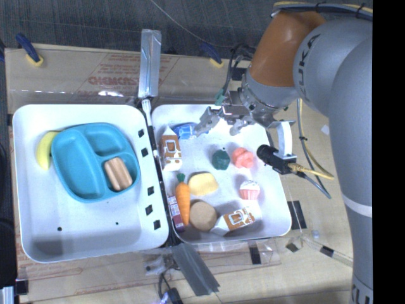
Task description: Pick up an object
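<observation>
My gripper [221, 125] hangs over the back of the right bin [273, 202], open, with nothing between its fingers. Its left fingertip [204, 123] is close to a blue packet [185, 130]. Just in front of the gripper lie a dark green object [220, 159] and a pink one [242, 157]. Nearer the front are a yellow piece [202, 183], a carrot [183, 198], a brown round item [203, 215], a cupcake [250, 189] and a small carton [239, 219]. A brown-and-white box [169, 152] stands by the bin's left wall.
The left bin [76, 236] holds a blue divided tray [85, 154] with a brown roll [118, 173] in it, and a banana [44, 149] beside the tray. A dark red bar [174, 211] lies along the right bin's left wall. The arm covers the right side.
</observation>
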{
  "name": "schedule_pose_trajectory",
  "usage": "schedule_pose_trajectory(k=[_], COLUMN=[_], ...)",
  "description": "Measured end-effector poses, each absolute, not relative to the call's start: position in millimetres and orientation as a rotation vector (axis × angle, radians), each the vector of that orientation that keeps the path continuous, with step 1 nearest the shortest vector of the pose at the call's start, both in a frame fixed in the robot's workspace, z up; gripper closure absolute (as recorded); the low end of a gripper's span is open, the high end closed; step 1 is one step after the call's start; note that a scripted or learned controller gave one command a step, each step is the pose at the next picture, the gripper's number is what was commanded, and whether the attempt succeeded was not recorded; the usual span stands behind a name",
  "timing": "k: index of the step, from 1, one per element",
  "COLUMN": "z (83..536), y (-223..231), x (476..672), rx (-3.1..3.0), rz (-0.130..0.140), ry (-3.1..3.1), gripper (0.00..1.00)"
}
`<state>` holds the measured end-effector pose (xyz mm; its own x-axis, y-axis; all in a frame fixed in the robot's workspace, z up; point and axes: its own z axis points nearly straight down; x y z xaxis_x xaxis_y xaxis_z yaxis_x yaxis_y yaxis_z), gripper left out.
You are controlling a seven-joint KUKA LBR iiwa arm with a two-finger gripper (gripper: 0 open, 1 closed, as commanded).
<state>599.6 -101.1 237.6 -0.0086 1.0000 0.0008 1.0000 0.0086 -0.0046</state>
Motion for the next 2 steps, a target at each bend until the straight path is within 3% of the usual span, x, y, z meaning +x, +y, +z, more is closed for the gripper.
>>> schedule_pose_trajectory(k=[1, 2], z=[117.5, 91.3], y=[-142.1, -153.8], x=[563.9, 566.6], rx=[-2.416, -2.436], rz=[0.014, 0.005], ry=[-1.994, -1.978], gripper=[0.00, 0.00])
